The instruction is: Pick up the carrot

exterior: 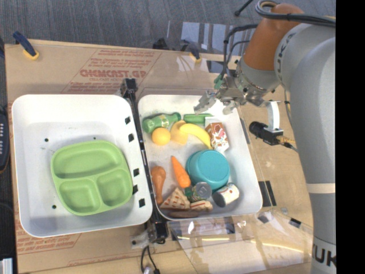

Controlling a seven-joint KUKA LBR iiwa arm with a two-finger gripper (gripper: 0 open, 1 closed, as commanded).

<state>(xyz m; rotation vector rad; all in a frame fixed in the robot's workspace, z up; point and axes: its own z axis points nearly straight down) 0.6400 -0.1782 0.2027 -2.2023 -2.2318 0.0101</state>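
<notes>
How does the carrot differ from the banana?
The carrot is orange, straight and tapered; the banana is yellow and curved. The carrot lies nearer the bin's front, beside the teal bowl; the banana lies farther back, nearer the gripper. Both lie flat in the right bin.

A cardboard-covered bench (pixel 85 67) bears two white bins side by side, left bin (pixel 28 170) and right bin (pixel 251 178).

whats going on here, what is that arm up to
A grey robot arm reaches in from the right, and its hand hovers over the far edge of the right bin. That bin is crowded with toy food. The carrot it is meant to pick up lies untouched nearer the front, beside a teal bowl. The left bin holds a green divided plate.
</notes>
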